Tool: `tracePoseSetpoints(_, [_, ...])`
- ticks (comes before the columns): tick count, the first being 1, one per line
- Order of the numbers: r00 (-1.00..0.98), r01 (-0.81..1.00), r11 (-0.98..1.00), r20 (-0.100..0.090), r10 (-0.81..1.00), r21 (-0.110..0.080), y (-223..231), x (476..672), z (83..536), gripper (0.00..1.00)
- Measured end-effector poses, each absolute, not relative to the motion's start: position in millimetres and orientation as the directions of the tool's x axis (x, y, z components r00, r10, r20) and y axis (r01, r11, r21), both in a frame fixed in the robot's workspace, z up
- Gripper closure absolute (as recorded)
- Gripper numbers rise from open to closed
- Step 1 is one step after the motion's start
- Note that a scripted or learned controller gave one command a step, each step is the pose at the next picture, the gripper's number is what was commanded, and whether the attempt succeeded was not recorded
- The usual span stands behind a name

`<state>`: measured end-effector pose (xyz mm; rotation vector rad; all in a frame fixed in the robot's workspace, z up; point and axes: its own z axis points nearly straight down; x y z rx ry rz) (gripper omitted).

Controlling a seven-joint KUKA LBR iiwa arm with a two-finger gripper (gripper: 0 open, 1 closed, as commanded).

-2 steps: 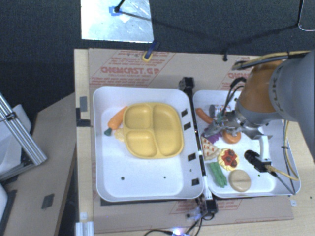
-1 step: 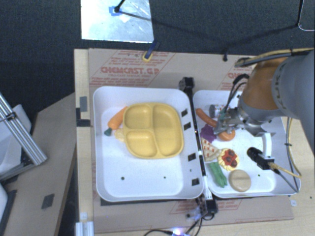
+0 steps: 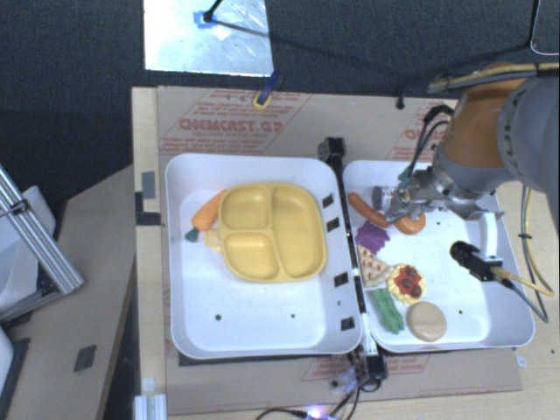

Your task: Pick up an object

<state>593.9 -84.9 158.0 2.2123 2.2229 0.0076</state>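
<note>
My gripper hangs low over the upper left of the right bin. It is right beside a red-orange sausage and an orange piece, and it may be touching them. Below these lie a purple toy, a pizza slice, a red and yellow round piece, a green vegetable and a beige bun. Nothing is visibly held.
The left bin holds a yellow divided plate, with a carrot at its upper left edge. The arm covers the right bin's upper right corner. A raised divider separates the bins.
</note>
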Motion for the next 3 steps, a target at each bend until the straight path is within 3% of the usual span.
tracePoseSetpoints(2, [-0.005, 1.000, 0.005, -0.001, 1.000, 0.005, -86, 596.8, 226, 1.00])
tracePoseSetpoints(3, [-0.005, 1.000, 0.005, 0.001, 1.000, -0.002, -53, 544.9, 221, 1.00])
